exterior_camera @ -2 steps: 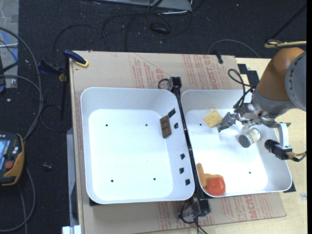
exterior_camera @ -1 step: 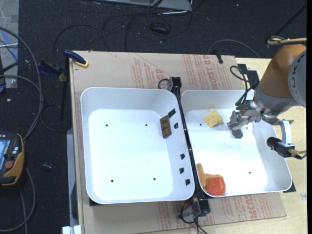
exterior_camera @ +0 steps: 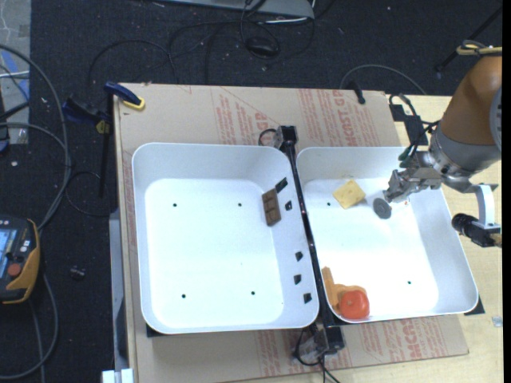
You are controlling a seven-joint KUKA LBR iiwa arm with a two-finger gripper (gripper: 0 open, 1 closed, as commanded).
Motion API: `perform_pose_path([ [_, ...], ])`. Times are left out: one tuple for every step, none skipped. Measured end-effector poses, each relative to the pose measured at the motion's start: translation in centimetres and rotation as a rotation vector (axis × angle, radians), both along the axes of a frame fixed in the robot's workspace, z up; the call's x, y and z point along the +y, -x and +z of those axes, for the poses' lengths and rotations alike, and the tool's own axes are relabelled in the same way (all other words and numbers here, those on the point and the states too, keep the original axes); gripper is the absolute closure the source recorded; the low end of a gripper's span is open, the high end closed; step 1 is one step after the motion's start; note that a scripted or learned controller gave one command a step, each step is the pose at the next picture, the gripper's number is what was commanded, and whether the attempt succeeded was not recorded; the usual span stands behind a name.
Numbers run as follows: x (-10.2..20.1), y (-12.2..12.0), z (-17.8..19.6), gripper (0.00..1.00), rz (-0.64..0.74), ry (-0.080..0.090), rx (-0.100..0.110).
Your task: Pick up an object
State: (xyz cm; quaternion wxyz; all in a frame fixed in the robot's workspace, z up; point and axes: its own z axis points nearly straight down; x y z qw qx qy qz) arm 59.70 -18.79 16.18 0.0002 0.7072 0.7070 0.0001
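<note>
My gripper (exterior_camera: 393, 195) hangs over the upper middle of the right bin (exterior_camera: 447, 238), coming in from the right. A pale yellow block (exterior_camera: 348, 194) lies just to its left, apart from it. Right below the gripper's tip sits a small grey rounded shape (exterior_camera: 382, 208); I cannot tell whether it is part of the gripper or a loose object. A red-orange round object (exterior_camera: 352, 302) with an orange stick beside it rests in the right bin's near left corner. A brown flat piece (exterior_camera: 271, 207) leans by the right wall of the left bin (exterior_camera: 160, 238).
The two white bins stand side by side on a cardboard-covered bench (exterior_camera: 207, 110), with a black divider (exterior_camera: 302, 222) between them. Cables and a yellow-handled clamp (exterior_camera: 126, 96) lie beyond the far left corner.
</note>
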Motion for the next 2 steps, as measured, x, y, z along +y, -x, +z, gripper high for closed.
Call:
perform_pose_path([
  [0.9, -0.4, 4.8, 1.00, 0.001, 0.000, -0.003],
  [0.9, -0.4, 9.9, 1.00, 0.001, 0.000, -0.001],
])
